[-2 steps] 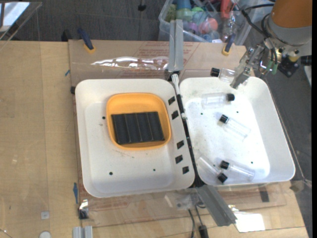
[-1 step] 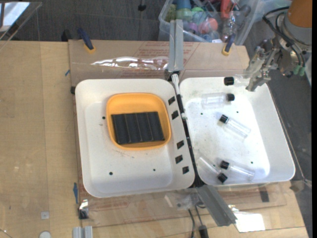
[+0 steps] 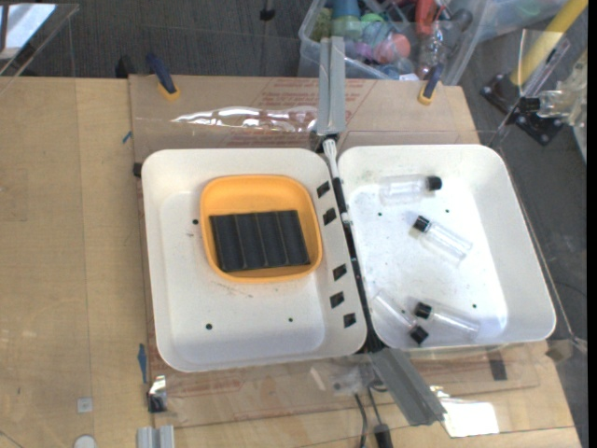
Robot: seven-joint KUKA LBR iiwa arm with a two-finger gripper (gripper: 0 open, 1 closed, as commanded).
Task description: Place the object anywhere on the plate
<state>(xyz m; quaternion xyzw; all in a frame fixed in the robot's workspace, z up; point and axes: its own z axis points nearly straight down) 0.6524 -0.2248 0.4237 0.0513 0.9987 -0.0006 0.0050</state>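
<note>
Bench (image 3: pixel 56 250), two white bins side by side, seen from above at a slant.

Hard to make out:
- The vials are clear glass or plastic against white. Their bodies are faint and only the black caps read plainly.
- The two vials at the near edge of the right bin (image 3: pixel 522 250) cross or touch. I cannot tell which lies on top.
- Jaws: whether wide or narrow cannot be told, so no item can be placed relative to them.

Left bin (image 3: pixel 168 250):
- Orange plate (image 3: pixel 219 194), set toward the far half.
- A black ribbed block (image 3: pixel 259 239) lies flat on the plate and covers most of its floor. Its long axis runs left to right and its ribs run front to back.

Right bin, four capped vials, all lying down:
- Far vial (image 3: pixel 406 189): axis roughly left to right, cap to the right.
- Middle vial (image 3: pixel 446 240): on a diagonal, cap at its upper left end.
- Near right vial (image 3: pixel 452 322): cap pointing left.
- Near left vial (image 3: pixel 394 308): on a diagonal, cap at its lower right end.

All four vials lie well apart from the plate, across the divider (image 3: pixel 338 241) between the bins.

Beyond the bench:
- A clear tub (image 3: pixel 322 35) of coloured oddments, cut off at the top edge.
</note>
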